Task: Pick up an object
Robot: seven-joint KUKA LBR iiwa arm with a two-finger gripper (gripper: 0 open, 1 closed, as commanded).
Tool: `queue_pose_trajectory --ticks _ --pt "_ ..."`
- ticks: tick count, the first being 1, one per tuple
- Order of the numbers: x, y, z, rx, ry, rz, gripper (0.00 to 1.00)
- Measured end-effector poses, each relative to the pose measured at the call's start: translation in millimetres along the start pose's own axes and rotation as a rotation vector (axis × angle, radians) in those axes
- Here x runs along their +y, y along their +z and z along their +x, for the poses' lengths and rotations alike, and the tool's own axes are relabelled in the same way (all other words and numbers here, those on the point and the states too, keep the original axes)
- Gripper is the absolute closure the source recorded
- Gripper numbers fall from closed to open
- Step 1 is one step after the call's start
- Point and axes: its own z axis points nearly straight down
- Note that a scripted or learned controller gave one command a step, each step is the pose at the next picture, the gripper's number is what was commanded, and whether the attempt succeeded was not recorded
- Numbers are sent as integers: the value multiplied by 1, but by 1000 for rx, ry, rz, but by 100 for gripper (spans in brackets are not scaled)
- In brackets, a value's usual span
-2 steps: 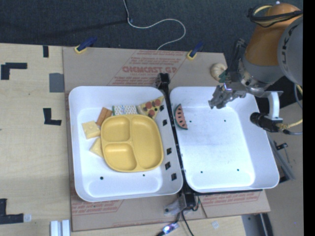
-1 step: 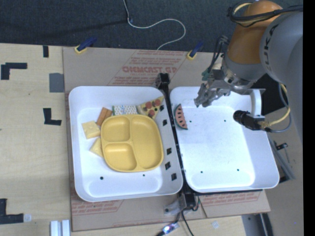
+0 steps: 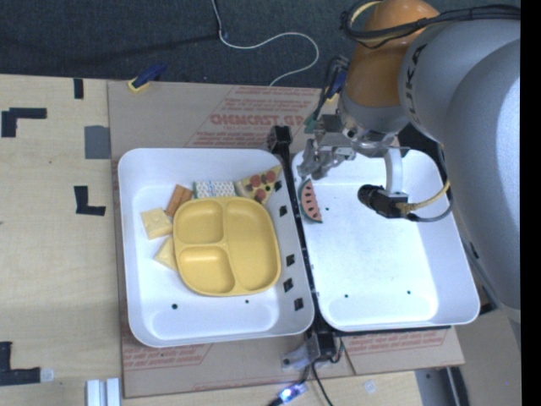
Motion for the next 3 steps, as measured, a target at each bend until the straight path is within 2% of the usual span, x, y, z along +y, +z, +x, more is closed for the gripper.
queue_pose_trajectory --ticks 1,2,3 --pt "4 4 2 -2 6 0 100" --pt "-4 -11 3 0 6 -1 100" --pt "-3 -3 5 -2 6 1 100"
